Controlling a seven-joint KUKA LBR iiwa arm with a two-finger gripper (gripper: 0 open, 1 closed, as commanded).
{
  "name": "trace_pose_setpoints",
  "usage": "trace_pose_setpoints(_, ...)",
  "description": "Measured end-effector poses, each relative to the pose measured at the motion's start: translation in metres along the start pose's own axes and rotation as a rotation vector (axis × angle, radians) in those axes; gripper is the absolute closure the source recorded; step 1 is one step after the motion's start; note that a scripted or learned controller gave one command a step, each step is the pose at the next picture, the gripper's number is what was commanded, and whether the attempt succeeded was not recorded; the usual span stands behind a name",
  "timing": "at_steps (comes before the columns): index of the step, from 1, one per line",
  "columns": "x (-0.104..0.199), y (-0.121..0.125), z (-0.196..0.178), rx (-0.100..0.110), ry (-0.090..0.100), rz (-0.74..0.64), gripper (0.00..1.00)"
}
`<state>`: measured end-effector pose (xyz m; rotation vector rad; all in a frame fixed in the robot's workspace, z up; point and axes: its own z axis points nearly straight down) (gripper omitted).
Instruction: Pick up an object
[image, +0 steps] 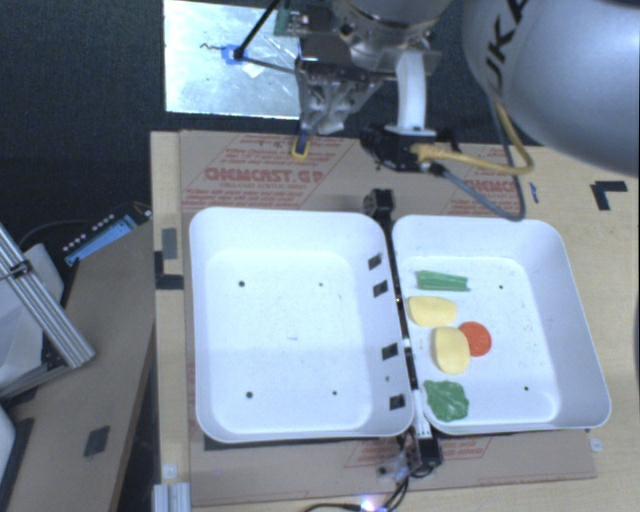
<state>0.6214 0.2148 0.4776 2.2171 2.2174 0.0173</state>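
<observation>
Five small soft toy foods in the shallow white right bin (560, 300), close to its left wall: flat green strip (442, 281) at the top, pale yellow lump (432, 310), second yellow lump (450, 351) touching a round red-orange piece (477, 338), leafy green piece (447, 399) lowest. Grey two-finger gripper (325, 118) high above the bin's far rim, carrying nothing, fingers too blurred to tell apart or together. Probably best: aim for the green strip alone, come straight down, squeeze gently.

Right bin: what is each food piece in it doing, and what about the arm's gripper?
Green bean: lying flat, near the far wall.
Upper yellow piece: flat, untouched.
Lower yellow piece: flat, touching the red tomato.
Green leafy piece: flat, by the near wall.
Gripper: raised beyond the left bin, holding nothing.
</observation>
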Motion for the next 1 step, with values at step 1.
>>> trace_pose_setpoints(1,0.0203,0.0282,-0.0557,0.004,-0.001,-0.005,1.0)
